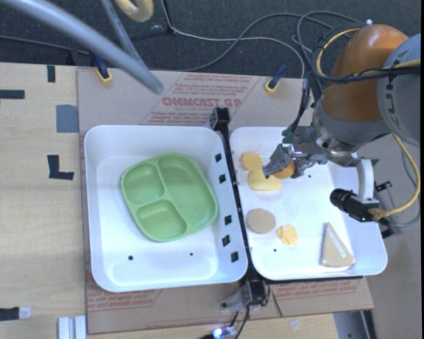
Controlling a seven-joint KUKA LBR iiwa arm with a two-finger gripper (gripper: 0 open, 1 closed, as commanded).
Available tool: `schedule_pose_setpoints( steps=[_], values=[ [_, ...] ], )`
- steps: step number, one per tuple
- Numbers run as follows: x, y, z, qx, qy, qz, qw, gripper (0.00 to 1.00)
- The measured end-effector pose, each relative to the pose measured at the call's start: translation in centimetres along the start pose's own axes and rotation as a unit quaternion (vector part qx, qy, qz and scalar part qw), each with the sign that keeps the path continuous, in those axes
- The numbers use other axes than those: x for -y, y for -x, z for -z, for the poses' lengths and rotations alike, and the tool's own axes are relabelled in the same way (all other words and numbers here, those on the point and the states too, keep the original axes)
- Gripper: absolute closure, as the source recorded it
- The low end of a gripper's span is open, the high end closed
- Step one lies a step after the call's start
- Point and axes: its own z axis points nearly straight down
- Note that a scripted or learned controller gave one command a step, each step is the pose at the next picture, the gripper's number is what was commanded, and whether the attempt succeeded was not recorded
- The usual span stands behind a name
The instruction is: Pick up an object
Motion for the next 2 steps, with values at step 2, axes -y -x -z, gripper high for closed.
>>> schedule_pose_setpoints(
  steps=[2],
  values=[
    [1.3,-10.7,-2.3,0.001,-0.001,-0.001,1.0000,1.00]
  ],
)
